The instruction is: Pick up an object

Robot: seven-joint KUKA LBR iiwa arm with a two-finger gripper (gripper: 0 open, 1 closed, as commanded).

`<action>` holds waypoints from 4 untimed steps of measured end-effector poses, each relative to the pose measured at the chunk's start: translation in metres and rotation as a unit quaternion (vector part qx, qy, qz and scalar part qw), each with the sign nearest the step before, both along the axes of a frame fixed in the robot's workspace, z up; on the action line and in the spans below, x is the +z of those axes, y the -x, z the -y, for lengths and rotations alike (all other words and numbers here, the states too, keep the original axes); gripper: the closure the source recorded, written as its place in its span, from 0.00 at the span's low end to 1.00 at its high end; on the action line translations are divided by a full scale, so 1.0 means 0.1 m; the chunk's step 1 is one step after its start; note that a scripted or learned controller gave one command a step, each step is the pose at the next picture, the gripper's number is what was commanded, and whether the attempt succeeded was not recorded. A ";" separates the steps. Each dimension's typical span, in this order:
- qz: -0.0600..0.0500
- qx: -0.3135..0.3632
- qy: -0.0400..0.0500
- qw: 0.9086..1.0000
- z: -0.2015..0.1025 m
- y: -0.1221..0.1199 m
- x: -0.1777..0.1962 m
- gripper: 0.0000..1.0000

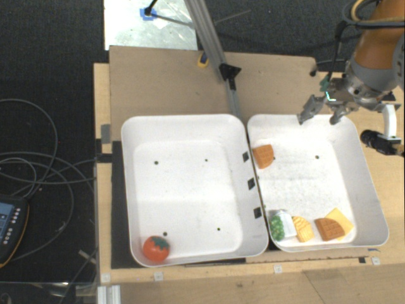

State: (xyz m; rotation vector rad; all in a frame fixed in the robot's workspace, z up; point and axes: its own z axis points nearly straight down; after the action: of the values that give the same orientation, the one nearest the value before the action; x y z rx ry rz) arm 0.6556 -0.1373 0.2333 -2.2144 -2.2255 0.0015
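Note:
My gripper [321, 114] hangs over the far edge of the right bin [367, 170], its two fingers spread open with nothing between them. An orange bread-like piece [263, 156] lies against the right bin's left wall. At that bin's near edge sit a green and white item [279, 225], a yellow-orange piece [303, 228], a brown waffle-like piece [328, 228] and a yellow wedge [341, 218]. A red tomato [155, 248] rests in the near left corner of the left bin [136, 170].
A slanted metal pole [209, 33] with a black clamp crosses the bench behind the bins. Cables and a pendant [12, 223] lie on the dark floor at left. A black fitting [376, 141] sticks out by the right bin's right rim.

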 end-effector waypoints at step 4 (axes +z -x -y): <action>0.001 0.000 0.000 1.000 -0.11 0.07 -1.43 0.00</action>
State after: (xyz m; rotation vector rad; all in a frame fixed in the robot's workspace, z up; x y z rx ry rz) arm 0.6482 -0.1262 0.0899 -2.2160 -2.2260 0.0013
